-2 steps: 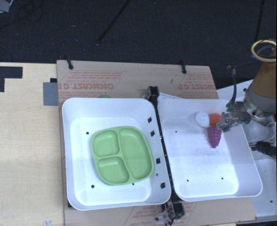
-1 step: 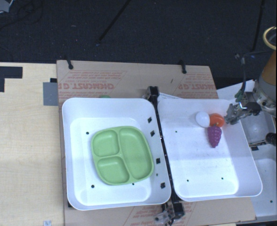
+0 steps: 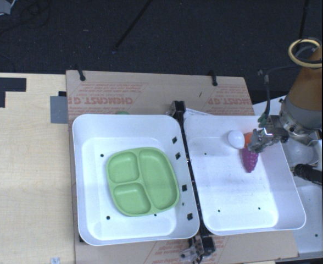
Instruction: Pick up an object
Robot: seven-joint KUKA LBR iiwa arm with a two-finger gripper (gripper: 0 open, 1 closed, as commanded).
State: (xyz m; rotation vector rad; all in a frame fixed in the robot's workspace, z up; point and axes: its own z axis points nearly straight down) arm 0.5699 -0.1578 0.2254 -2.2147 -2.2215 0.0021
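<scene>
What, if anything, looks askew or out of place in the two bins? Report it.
Nothing looks damaged or spilled. The green three-compartment plastic tray lies slightly rotated in the left white bin. The white ball and purple grape-like toy cluster by the gripper.

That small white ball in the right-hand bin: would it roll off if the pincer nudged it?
Probably. The small white ball looks round and smooth, so a sideways push would likely send it rolling across the flat floor of the right white bin. The bumpy purple grape-like object lying close beside it might stop it on that side.
</scene>
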